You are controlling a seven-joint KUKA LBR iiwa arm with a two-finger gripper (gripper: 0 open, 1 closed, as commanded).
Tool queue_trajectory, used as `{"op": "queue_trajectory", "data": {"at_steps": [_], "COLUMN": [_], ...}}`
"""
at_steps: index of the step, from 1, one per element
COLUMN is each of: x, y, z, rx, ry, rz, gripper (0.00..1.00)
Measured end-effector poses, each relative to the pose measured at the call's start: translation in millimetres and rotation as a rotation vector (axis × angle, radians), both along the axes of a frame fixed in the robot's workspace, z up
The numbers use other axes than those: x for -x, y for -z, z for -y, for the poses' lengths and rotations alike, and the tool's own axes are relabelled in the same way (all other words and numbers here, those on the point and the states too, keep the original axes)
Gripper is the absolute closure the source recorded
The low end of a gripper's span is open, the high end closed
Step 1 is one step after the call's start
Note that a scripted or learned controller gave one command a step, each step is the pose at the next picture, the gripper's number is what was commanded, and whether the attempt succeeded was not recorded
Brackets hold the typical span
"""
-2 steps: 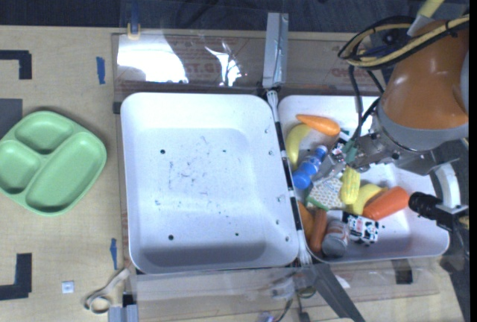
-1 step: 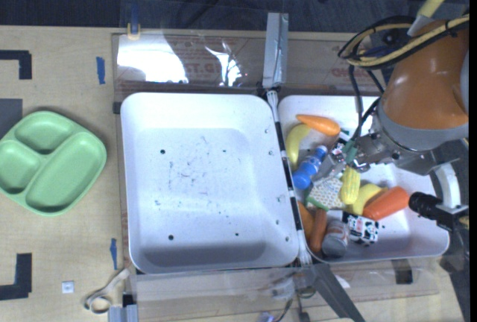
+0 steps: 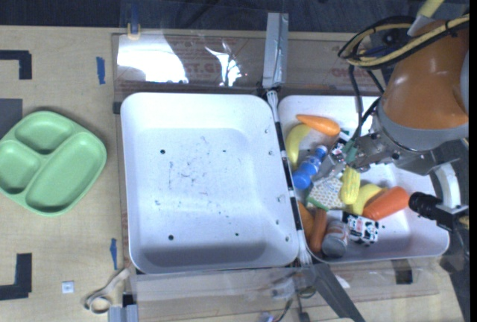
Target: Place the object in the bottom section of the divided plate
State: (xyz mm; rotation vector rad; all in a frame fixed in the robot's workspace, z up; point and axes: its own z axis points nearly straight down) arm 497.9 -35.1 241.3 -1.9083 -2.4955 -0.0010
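**Plate waiting, nothing carried yet**

My arm (image 3: 428, 86) comes in over the right bin (image 3: 440, 238), the grey and orange bulk of it covering that bin's upper corner. The left bin (image 3: 201, 179) beside it is bare white, marked only by faint scuffs. Well apart from both, on the wooden bench (image 3: 67, 253) at the far left, lies the green divided plate (image 3: 51, 162); its large bottom section (image 3: 65, 173) holds nothing, so by my reckoning the task has hardly started: a pick, a carry across the left bin, and a drop all remain.

My gripper (image 3: 344, 156) is low among the clutter in the right bin. Whether it is apart or together I cannot tell, and I see nothing clamped in it.

The things lie crowded: a banana (image 3: 297, 141) and an orange carrot (image 3: 319, 123) above, a blue bottle (image 3: 305, 173) just beside my gripper, a yellow corn cob (image 3: 349, 186) touching a second orange carrot (image 3: 387, 203), a small printed box (image 3: 363, 229) below. Packed this tight, neighbours may foul a clean grasp.
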Motion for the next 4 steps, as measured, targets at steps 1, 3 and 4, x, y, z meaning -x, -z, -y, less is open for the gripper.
{"op": "queue_trajectory", "data": {"at_steps": [1, 3, 4], "x": [0.0, 0.0, 0.0], "y": [0.0, 0.0, 0.0], "z": [0.0, 0.0, 0.0], "rx": [0.000, 0.000, 0.000], "ry": [0.000, 0.000, 0.000], "rz": [0.000, 0.000, 0.000], "gripper": [0.00, 0.00, 0.00]}}
